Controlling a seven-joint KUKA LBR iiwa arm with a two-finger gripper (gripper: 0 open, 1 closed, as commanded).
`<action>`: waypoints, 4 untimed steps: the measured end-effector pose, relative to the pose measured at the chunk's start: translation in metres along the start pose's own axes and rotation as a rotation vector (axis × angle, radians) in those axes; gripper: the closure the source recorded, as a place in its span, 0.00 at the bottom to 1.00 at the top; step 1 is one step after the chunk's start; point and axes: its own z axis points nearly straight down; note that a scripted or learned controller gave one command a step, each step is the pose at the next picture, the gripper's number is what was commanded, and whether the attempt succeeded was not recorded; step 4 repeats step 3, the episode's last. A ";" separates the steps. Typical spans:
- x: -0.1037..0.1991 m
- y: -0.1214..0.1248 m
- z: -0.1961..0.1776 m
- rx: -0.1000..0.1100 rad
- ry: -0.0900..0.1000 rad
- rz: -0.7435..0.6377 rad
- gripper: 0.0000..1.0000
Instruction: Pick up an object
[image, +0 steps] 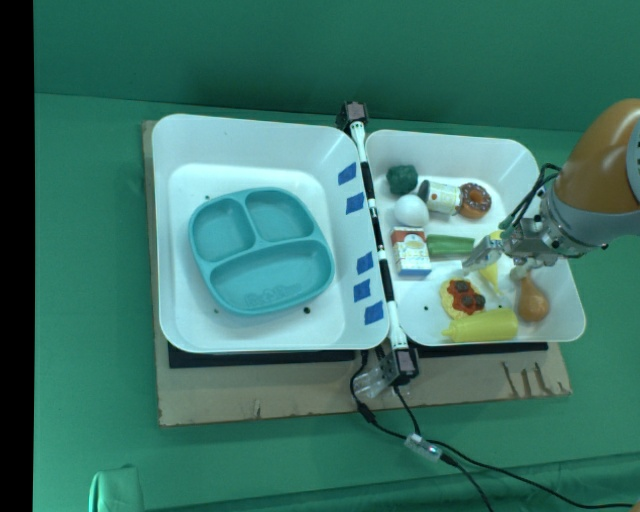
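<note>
arm: grey KUKA arm with orange band enters from the right edge of the frame, wrist over the right bin (560, 180).
hand: hand (497, 256) sits low over the middle-right of that bin, among the toy food. Released or clenched, cannot tell; metal parts blur together and nothing is plainly seen gripped.
likely target: yellow piece (491, 270) directly at the hand, partly hidden by it, so its shape and long axis are unclear. Touching or just above, cannot tell.
other candidates: chicken drumstick (531, 299) just below-right of the hand, long axis roughly up-down in frame; corn cob (483, 325) further below, lying left-right along the bin's lower wall; pizza slice (462, 296) below-left; green vegetable (450, 244) just left, long axis left-right.
farther items: small carton (410, 253), white egg (411, 210), dark green lump (402, 178), donut (475, 200), all toward upper left of the right bin, well apart from the hand.
left bin: left bin (180, 150) holds a teal divided plate (261, 250), far from the hand.
key relation: yellow piece lies right under the hand, so the coming move looks like a short drop and close, not a reach sideways.
risk: items are crowded; drumstick and pizza slice may get nudged.
progress: judged early, nothing lifted yet.
</note>
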 end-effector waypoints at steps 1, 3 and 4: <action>-0.005 0.002 -0.013 -0.010 -0.008 0.008 1.00; 0.138 -0.040 -0.120 0.003 0.004 -0.002 1.00; 0.138 -0.040 -0.120 0.003 0.004 -0.002 1.00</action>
